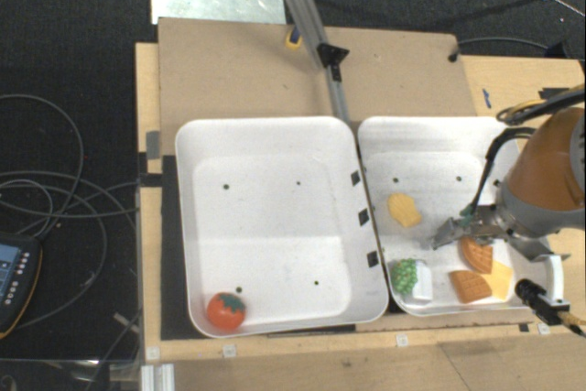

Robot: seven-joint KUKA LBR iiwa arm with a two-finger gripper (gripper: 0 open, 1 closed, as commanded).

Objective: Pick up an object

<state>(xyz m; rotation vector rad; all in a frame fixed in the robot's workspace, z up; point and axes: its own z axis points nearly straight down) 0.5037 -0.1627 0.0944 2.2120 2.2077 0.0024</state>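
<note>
In the right bin (430,146), my gripper (462,231) hangs low over the right part, just above an orange-brown bread-like piece (476,255). Beside that piece lie a yellow wedge (501,276) and an orange waffle-like square (470,287) near the front wall. A yellow lump (404,210) rests left of the gripper, clear of it. A green and white item (409,277) sits in the front left corner of this bin. A red tomato-like ball (225,310) lies in the front left corner of the left bin (265,197).
The arm's orange band (549,169) and grey wrist overhang the right bin's right edge. A slanted metal pole (307,5) crosses the back of the bench. Cables and a handset lie on the floor at the left.
</note>
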